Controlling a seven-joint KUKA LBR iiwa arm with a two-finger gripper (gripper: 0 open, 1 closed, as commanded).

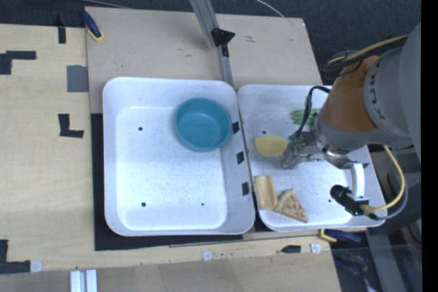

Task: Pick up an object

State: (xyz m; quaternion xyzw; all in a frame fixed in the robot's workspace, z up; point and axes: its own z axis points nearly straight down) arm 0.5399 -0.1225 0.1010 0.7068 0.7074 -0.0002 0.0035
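A yellow lemon-like object (271,146) lies in the right bin (274,102), toward nine o'clock, just beside the gripper (293,159). Whether the gripper is wide or narrow cannot be told. At six o'clock lie a bread piece (265,191) and pizza slice (291,206). A blue bowl (202,124) sits in the left bin (137,215).

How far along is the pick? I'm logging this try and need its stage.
Done: the arm has reached into the right white bin, its hand low beside the pale yellow rounded object. In hand: nothing visibly held; the view doesn't settle whether it touches that object. Left: gripping and lifting. The tan bread-like piece, the pizza-slice-shaped piece and the blue round bowl lie untouched.
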